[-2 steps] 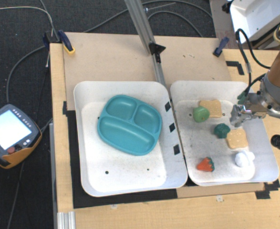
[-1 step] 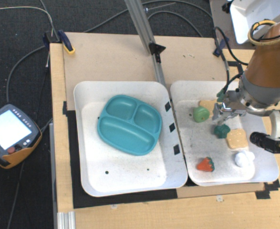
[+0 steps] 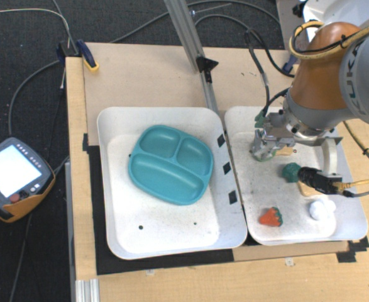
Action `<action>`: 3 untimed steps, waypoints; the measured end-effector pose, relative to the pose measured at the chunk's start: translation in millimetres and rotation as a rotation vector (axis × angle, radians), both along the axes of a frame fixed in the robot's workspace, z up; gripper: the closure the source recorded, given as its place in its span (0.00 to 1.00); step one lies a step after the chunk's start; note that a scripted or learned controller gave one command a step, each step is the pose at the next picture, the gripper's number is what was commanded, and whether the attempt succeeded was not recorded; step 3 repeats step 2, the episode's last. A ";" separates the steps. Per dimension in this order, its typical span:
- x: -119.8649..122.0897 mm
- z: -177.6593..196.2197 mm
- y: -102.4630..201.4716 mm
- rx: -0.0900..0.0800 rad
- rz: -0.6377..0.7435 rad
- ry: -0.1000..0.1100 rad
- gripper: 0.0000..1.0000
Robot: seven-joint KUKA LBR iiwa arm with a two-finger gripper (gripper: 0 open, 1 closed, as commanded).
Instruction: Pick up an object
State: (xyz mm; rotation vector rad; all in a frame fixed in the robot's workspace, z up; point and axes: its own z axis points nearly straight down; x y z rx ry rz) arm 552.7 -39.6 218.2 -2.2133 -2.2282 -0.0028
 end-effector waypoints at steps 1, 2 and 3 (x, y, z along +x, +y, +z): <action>14.9 -8.9 52.9 0.000 0.000 0.000 1.00; 28.4 6.1 107.0 0.001 0.000 -0.002 1.00; 28.4 6.1 107.0 0.001 0.000 -0.002 1.00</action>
